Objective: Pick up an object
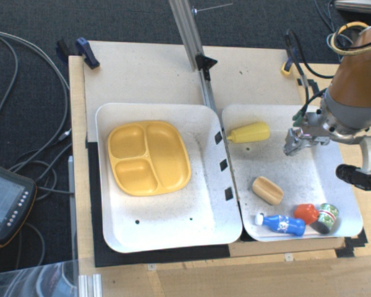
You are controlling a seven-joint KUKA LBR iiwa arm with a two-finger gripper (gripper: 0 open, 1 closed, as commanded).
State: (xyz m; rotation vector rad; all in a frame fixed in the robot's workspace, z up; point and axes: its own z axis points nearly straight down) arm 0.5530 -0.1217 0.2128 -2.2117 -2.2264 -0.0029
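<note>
The gripper (292, 145) hovers over the right bin (334, 166), finger state impossible to tell. Nearest, the yellow bottle (248, 132) looks light, rigid, slippery; best grasped across its middle.

arm (358, 73) cropped at right edge, claw (295, 142) blurred

Right bin (340, 184): your open floor lies mid-bin, between yellow bottle (248, 132) by far-left wall and bread roll (268, 190) nearer front. Front edge crowded: blue bottle (281, 224), red object (306, 213), green can (325, 217) nearly touching. Left bin (111, 228): yellow divided plate (149, 157) takes centre; near strip free.
</note>
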